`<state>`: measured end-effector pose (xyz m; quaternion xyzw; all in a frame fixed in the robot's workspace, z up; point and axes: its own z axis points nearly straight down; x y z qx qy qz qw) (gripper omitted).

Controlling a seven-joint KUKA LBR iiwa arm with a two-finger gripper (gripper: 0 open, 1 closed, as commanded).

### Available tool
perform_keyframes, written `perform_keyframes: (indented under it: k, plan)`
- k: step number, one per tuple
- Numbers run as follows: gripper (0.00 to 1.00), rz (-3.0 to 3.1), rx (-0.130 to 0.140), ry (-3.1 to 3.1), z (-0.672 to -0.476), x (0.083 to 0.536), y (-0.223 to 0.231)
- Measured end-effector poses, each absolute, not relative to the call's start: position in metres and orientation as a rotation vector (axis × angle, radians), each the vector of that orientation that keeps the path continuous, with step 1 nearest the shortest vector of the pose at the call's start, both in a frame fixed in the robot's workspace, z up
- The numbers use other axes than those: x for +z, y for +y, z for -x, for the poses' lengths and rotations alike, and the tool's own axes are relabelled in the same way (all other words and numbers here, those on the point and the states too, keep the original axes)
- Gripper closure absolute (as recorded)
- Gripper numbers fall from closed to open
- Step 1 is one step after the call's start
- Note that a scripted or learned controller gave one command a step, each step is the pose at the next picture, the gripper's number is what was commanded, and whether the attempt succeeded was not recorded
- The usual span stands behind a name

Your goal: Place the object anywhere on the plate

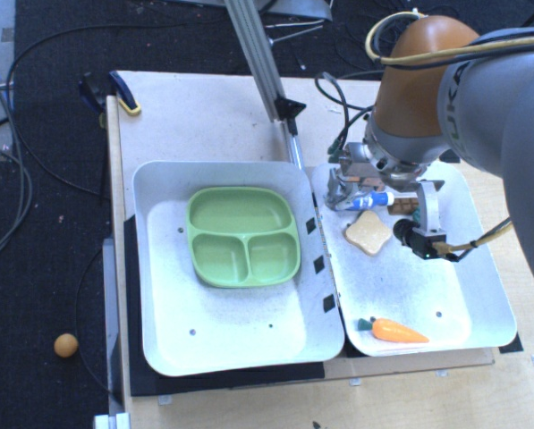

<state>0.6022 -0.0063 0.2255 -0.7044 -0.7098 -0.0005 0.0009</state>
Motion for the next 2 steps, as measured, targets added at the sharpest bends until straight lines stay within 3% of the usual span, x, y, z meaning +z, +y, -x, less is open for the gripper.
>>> perform_keyframes:
  k: [1, 2]
  plan:
    - [1.0, 2.211, 0.0, -2.228, -0.579, 0.231, 0.039]
    - [1.0, 2.21, 0.0, -2.229, -0.569, 0.224, 0.1]
